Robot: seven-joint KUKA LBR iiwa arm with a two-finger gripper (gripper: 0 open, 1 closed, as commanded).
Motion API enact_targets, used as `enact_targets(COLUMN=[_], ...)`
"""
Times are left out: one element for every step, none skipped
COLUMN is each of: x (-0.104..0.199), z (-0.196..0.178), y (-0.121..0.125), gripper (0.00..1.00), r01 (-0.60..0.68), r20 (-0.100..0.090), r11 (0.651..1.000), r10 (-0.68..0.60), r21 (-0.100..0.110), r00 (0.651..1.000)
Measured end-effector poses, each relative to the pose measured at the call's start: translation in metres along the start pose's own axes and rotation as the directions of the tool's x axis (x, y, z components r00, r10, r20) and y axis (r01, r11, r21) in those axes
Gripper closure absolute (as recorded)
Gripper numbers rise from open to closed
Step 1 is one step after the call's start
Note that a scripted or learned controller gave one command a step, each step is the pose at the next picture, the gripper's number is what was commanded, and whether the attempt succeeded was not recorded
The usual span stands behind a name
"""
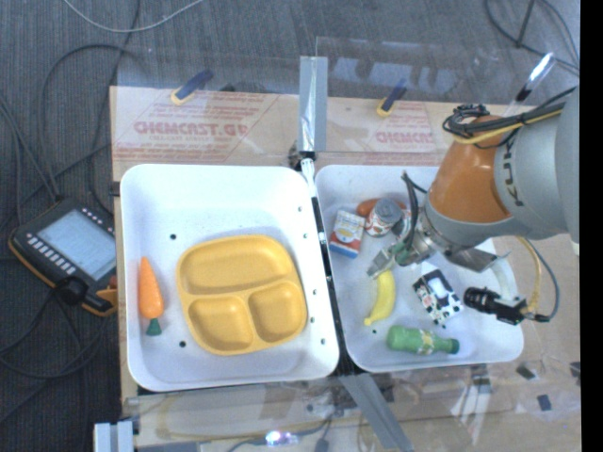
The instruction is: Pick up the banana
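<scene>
From my remote seat I couldn't tell the metal two-finger gripper's (pixel 394 255) state; it hovered just above the small curved yellow banana (pixel 382 298) lying in the right shallow white bin (pixel 509 347)

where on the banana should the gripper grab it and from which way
Probably across the middle of the banana, coming straight down from above. It lies flat on the floor of the right bin, curved, running from near the gripper down toward the green bottle. The mid-section looks thickest, with bare floor on both long sides, so fingers closing across its width should fit. The bottle crowds the lower tip.
</scene>
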State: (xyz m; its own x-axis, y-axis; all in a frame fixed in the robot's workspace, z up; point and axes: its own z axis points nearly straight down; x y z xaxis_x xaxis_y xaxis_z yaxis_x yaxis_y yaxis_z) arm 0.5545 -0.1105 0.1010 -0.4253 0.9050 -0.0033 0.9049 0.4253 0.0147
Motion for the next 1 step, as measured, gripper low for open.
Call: enact_targets(x=[0.0163], z=[-0.0821], y=[0.0292], gripper=[1.00], r01=[-0.140], r20=[0.001], r11=[0.990], r10=[0.140], r21=[0.017], r00=[0.990])
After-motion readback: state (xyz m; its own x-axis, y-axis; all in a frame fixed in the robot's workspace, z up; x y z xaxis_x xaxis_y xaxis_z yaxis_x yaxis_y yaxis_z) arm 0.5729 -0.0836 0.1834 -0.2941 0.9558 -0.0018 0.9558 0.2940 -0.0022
